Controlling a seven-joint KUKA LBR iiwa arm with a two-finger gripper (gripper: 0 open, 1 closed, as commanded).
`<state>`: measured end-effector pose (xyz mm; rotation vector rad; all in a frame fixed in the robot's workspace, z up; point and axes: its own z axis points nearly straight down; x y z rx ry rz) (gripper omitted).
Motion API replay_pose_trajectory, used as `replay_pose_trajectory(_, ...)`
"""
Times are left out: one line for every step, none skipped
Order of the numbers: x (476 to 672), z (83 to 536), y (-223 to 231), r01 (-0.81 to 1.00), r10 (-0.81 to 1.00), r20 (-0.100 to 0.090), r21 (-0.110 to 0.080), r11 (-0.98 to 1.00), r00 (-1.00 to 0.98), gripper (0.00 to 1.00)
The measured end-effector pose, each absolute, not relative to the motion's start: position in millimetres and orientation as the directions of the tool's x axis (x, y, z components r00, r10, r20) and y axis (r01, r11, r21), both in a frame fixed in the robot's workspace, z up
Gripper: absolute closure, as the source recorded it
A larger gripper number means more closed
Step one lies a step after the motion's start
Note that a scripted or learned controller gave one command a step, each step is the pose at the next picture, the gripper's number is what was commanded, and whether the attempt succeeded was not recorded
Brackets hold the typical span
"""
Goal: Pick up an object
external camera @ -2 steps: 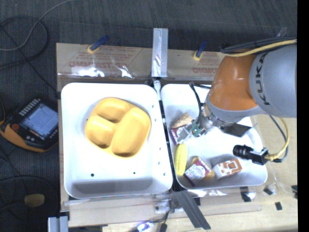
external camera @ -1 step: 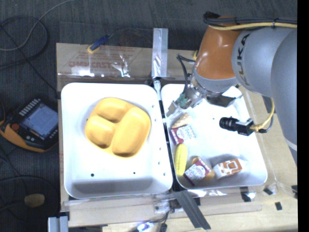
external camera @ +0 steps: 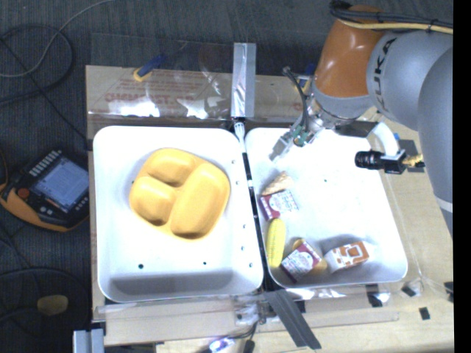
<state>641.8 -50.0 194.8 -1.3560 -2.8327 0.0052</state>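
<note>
My gripper point(external camera: 282, 147) hangs over the far left part of the right bin point(external camera: 353, 197), on the grey arm with its orange band point(external camera: 349, 57). Just below it lie a small tan piece point(external camera: 277, 183) and a maroon-and-white packet point(external camera: 280, 201). Along the bin's left wall lies a yellow banana-like object point(external camera: 275, 241). At the near edge sit a purple-and-red packet point(external camera: 301, 259) and an orange-and-white carton point(external camera: 348, 254). I see nothing carried by the gripper. A large yellow three-lobed object point(external camera: 179, 191) rests in the left bin point(external camera: 125, 271).
A narrow ridge point(external camera: 249, 197) separates the two bins. Crinkled clear plastic point(external camera: 169, 94) lies behind the left bin. An orange-edged handheld pendant point(external camera: 51, 190) sits on the floor at the left, with cables nearby. The middle and right of the right bin are bare white.
</note>
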Motion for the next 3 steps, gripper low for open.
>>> replay_pose_trajectory(600.1, 205, -43, 0.768, 0.768, 0.000, -0.004, 0.640, -0.640, 1.00)
replay_pose_trajectory(601.2, 193, -28, 0.843, 0.843, 0.004, -0.004, 0.539, -0.539, 1.00)
replay_pose_trajectory(636.5, 240, -37, 0.748, 0.748, -0.001, -0.003, 0.664, -0.664, 1.00)
